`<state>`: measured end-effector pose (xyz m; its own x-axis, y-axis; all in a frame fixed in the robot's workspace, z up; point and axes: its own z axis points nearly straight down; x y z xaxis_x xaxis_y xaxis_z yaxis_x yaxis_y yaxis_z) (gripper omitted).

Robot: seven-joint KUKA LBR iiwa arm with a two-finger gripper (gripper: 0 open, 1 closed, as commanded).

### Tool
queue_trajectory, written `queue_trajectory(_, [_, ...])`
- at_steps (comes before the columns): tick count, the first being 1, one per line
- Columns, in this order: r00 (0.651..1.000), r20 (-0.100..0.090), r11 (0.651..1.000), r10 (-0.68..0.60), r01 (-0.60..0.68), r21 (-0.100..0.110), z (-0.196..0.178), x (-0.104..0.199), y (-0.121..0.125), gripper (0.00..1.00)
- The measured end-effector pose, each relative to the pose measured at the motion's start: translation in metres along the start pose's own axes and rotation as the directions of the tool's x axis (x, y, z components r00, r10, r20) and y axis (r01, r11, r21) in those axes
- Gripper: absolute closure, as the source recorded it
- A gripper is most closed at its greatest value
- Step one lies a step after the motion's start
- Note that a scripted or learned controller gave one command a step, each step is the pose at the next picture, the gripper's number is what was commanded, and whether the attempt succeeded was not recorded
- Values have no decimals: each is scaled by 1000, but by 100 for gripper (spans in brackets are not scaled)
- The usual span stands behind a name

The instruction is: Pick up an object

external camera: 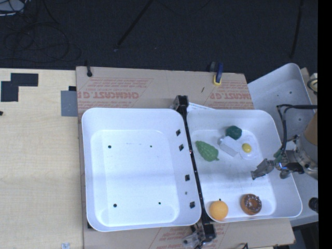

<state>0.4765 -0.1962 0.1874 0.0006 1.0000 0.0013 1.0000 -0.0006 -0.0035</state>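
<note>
the gripper is reaching in over the right bin from its right wall, sitting low near the bin's middle, and whether its fingers are open or closed cannot be told at this size; nothing is showing between them. every candidate is lying loose in that bin: a green leafy piece by the divider, a dark green lump and a fried egg nearer the far side, an orange ball and a chocolate donut along the near wall. the left bin is likely waiting as a drop spot.
</note>
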Motion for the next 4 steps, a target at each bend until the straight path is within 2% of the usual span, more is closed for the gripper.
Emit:
queue_trajectory(1, [1000, 1, 1000, -2, 2, -1, 105, 33, -1, 0])
queue_trajectory(2, [1000, 1, 1000, -1, 1, -3, 100, 14, 19, 0])
queue_trajectory(3, [1000, -1, 1000, 4, -4, 0, 89, 13, 18, 100])
queue_trajectory(4, [1000, -1, 1000, 7, -7, 0, 90, 13, 18, 0])
